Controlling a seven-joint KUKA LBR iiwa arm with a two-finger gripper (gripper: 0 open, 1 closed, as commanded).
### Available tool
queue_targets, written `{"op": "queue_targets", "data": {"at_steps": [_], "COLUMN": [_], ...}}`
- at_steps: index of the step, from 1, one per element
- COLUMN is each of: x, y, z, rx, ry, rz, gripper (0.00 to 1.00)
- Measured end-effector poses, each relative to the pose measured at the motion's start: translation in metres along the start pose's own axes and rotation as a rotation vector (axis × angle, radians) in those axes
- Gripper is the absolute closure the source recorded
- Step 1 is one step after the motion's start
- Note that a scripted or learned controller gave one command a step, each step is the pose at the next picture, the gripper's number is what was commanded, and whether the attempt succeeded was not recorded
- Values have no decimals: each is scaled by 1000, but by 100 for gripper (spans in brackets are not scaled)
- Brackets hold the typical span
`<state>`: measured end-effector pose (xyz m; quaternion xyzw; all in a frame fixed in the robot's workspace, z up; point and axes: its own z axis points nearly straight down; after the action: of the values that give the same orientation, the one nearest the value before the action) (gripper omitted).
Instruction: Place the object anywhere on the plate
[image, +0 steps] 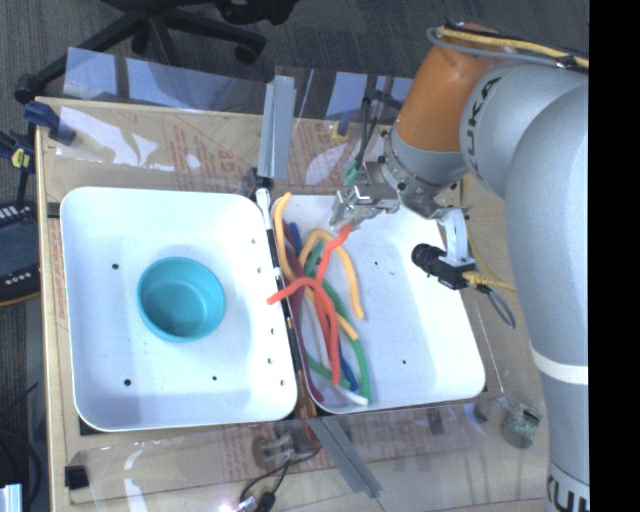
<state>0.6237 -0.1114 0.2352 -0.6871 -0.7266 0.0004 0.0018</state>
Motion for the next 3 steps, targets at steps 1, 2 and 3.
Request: {"op": "queue_targets", "data": {"at_steps": [1,2,3], "x": [88,155,155], "y": [-54,-32,-32], "z": [39,37,37], "rx": [2,-2,-3], "ry": [-2,-3,-3], "rz": [16,-204,-203], "gripper": [100,100,0]}}
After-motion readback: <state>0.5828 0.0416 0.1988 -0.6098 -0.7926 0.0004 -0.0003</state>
